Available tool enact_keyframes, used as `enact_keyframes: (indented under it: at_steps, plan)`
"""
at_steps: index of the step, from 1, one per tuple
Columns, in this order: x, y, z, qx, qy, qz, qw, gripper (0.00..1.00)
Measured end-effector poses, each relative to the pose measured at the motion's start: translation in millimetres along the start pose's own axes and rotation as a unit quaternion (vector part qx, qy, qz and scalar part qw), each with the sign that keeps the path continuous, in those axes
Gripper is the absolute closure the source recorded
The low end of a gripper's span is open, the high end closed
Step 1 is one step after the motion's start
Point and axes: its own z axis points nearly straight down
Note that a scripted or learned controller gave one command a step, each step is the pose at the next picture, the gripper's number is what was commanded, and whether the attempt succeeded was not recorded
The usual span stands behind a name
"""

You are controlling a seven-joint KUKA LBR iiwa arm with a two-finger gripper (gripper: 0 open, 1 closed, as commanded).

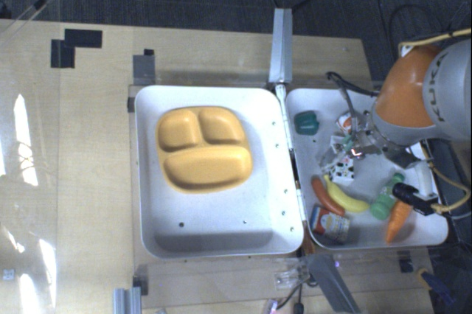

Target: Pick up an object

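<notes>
Claw [344, 158] low over clutter, possibly touching curved yellow banana [346, 199]

The arm [435, 88] runs out past the right edge, and its wrist hides the gripper [352, 145] fingers and part of the right bin [435, 235]. Small white items [341, 171] under the wrist are too cluttered to identify

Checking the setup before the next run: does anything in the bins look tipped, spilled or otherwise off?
Nothing looks spilled or broken. The small tin can lies on its side in the right white bin, crowded against the red sausage and yellow banana. The yellow three-compartment tray sits flat.
</notes>
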Motion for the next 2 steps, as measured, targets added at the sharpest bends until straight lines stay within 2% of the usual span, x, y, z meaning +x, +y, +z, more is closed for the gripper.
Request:
enact_keyframes:
  at_steps: [1,2]
  plan:
    - [-0.6,2.6,-12.6,-0.003,-0.002,-0.001,1.0000,1.00]
    - [5.9,82.7,-109.8,0.000,0.000,-0.007,1.0000,1.00]
